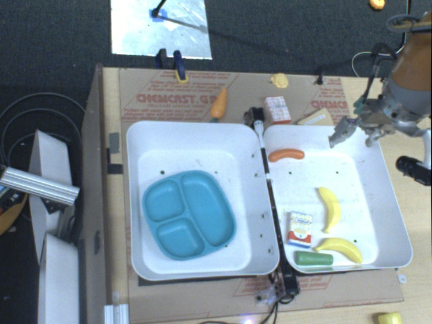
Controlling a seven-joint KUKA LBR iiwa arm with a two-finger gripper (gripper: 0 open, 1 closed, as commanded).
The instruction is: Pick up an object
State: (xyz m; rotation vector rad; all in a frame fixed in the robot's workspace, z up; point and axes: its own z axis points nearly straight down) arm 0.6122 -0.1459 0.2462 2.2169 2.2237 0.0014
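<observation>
Fingers of the gripper stand spread with nothing between them over the right bin's far rim, well apart from the sausage, two bananas and small carton lying inside.

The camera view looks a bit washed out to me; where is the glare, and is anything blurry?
In the camera view, glare whitens the shiny sheet at top; the bins look bright with faint shadows; the gripper looks soft, the bananas fairly crisp.
</observation>
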